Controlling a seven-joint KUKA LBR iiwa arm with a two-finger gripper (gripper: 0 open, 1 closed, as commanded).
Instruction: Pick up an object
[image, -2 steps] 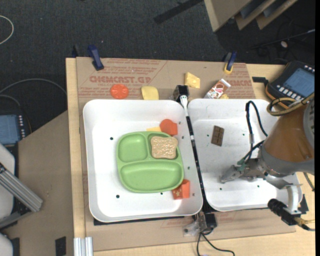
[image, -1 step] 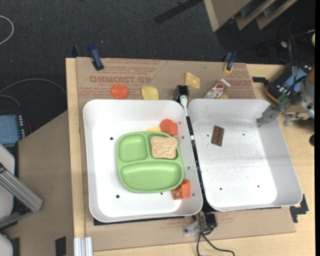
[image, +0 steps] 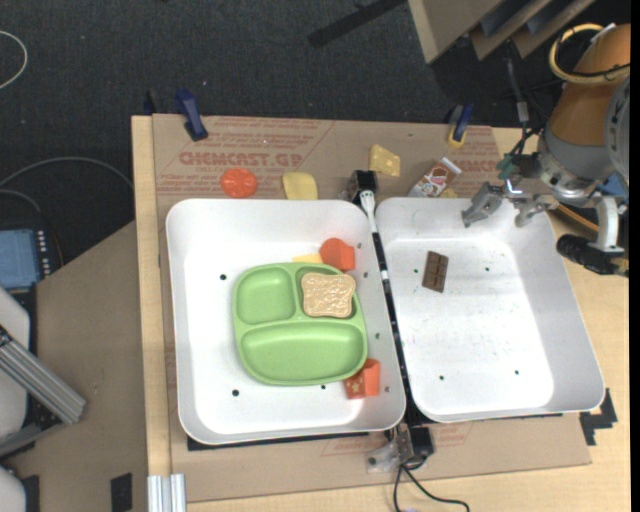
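A brown chocolate bar (image: 434, 270) lies flat in the upper left part of the right bin (image: 560, 350). My gripper (image: 503, 210) hovers over that bin's far edge, up and to the right of the bar. Its fingers are spread open with nothing between them. In the left bin (image: 195, 300) sits a green divided plate (image: 300, 340) with a slice of toast (image: 328, 294) in its upper right compartment. A red-orange piece (image: 338, 253) lies just behind the plate, and an orange block (image: 364, 380) lies at its front right corner.
On the cardboard behind the bins lie an orange round item (image: 239, 182), a yellow piece (image: 299, 186), a cheese wedge (image: 384, 160), a small packet (image: 433, 180) and a black item (image: 362, 183). Blue clamps (image: 190, 113) hold the far edge.
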